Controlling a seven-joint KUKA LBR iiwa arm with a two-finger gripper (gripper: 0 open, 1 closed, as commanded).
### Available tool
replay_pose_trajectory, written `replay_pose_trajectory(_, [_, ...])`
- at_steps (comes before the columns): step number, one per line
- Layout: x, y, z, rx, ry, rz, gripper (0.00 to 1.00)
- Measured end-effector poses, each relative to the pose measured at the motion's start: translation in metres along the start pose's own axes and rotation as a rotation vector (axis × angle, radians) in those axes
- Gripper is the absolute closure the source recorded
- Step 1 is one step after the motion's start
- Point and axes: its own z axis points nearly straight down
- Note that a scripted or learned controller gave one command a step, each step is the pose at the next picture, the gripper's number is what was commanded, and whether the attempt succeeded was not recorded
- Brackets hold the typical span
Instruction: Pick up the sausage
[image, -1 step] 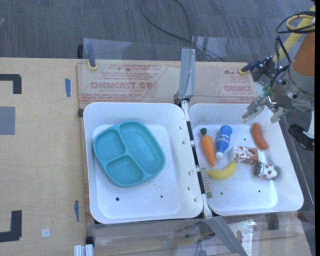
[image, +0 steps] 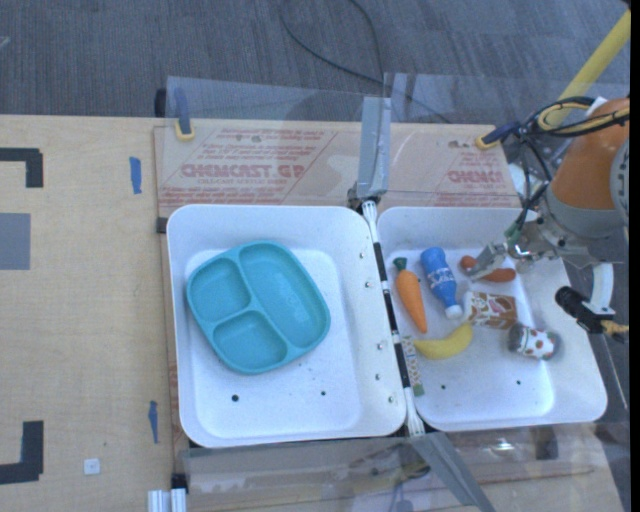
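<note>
The sausage (image: 497, 275) is a short red-orange piece lying in the right bin (image: 580, 395), near its back, to the right of the blue bottle. My gripper (image: 492, 262) comes in from the right and sits low, directly over the sausage, hiding its middle. A red end (image: 467, 264) pokes out on the gripper's left, and the other end shows below the gripper. I cannot see whether the sausage is lifted off the bin floor.
The right bin also holds a carrot (image: 411, 299), a blue bottle (image: 438, 279), a banana (image: 446, 343), a small carton (image: 492, 309) and a can (image: 532, 343). A teal divided plate (image: 258, 306) lies in the left bin (image: 200, 400).
</note>
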Motion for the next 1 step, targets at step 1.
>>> replay_pose_trajectory(1, [-0.0015, 0.0003, -0.0104, -0.002, -0.002, 0.002, 1.00])
